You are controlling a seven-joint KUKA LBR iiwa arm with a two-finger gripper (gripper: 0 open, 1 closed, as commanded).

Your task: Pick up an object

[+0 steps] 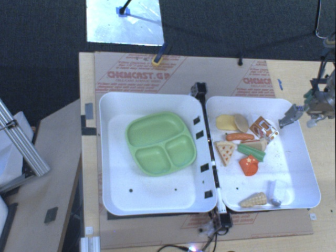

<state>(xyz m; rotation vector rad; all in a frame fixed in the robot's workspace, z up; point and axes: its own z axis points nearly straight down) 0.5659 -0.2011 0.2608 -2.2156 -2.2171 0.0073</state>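
White plastic forms the right bin [307,172], where toy foods are clustered: a cone [254,199] at lower right, a red pepper [249,165], a carrot [239,136]. A green tray [160,143] is seen in the left bin [113,156]. The gripper [290,115] is poised at the frame's right edge; its finger state cannot be told.

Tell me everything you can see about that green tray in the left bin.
The green tray is pale green and looks like smooth moulded plastic, with rounded corners and a raised rim. It has three compartments: one long one along the far side and two smaller ones nearer the camera. It lies flat and right side up, turned slightly askew, near the middle of the left bin, touching only the bin's floor.
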